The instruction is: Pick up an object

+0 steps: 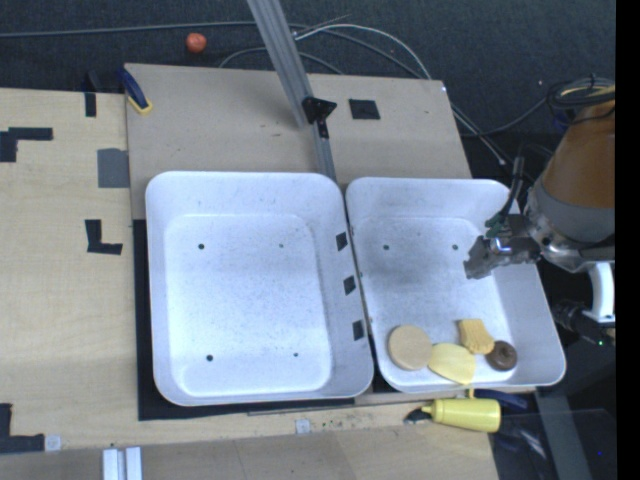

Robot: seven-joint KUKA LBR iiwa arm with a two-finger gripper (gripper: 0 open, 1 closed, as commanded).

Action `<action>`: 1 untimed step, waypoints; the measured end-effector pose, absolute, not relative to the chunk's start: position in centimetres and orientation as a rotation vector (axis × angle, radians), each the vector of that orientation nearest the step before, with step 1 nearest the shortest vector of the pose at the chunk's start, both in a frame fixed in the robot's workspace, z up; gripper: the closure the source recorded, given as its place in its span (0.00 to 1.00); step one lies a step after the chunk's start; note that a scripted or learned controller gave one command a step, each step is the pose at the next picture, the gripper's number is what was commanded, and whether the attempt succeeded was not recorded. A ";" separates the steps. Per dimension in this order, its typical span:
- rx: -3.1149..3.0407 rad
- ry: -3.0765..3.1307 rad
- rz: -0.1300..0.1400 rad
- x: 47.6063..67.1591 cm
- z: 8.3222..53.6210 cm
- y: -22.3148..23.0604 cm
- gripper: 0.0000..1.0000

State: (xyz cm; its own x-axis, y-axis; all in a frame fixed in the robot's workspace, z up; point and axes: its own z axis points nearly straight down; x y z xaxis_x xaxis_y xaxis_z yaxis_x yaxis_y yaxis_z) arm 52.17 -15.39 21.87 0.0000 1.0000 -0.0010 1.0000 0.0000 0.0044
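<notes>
The right white bin [430,203] holds several small items along its near edge: a round tan disc [409,347], a pale yellow piece [453,363], a small orange-tan block [476,335] and a dark brown ring [502,355]. My gripper [482,259] hangs over the right side of this bin, above and a little behind those items, apart from all of them. Nothing shows between its dark fingers.
The left white bin [240,193] sits beside the right one. A yellow-handled tool [463,413] lies on the bench just in front of the right bin. A metal pole [285,48] slants up from behind the bins. Cables run at the back right.
</notes>
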 end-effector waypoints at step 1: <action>2.221 2.222 0.000 52.2 22.6 -15.4 1.00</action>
